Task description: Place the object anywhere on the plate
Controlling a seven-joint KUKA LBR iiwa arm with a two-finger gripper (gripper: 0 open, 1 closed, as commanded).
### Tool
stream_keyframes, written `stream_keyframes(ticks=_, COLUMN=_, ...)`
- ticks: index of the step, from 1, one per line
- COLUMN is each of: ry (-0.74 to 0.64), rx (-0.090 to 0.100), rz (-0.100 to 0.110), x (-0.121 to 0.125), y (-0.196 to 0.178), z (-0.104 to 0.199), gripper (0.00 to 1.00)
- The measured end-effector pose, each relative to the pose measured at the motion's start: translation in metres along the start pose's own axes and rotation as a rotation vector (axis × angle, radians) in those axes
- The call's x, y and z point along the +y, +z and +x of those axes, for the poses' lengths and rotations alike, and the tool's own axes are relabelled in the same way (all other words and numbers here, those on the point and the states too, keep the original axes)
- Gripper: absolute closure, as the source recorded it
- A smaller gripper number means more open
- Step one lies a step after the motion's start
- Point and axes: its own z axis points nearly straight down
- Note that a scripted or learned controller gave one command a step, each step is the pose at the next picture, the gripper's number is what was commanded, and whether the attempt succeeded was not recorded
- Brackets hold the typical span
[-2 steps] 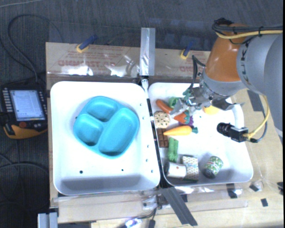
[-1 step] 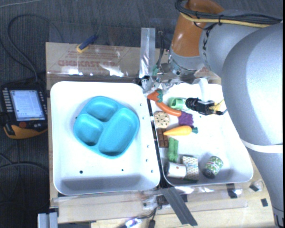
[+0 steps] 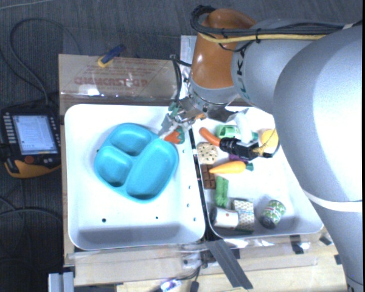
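Orange object (image 3: 173, 136) just below jaws (image 3: 177, 121).

A blue three-compartment plate (image 3: 137, 161) lies flat in the left bin; a small orange object (image 3: 174, 137) sits just beside its far-right rim.

Honestly nothing here is readable. The clear plastic sheet (image 3: 118, 81) at the worktop's back edge has reddish lettering, but it's too blurry to make out. The handheld screen (image 3: 31, 134) off the left side shows only an unreadable glow.
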Motion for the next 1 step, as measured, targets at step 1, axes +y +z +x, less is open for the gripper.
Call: stream_keyframes(ticks=1, ry=0.083, rx=0.0, rz=0.002, x=0.0144, y=0.0177, z=0.0646, gripper=1.0)
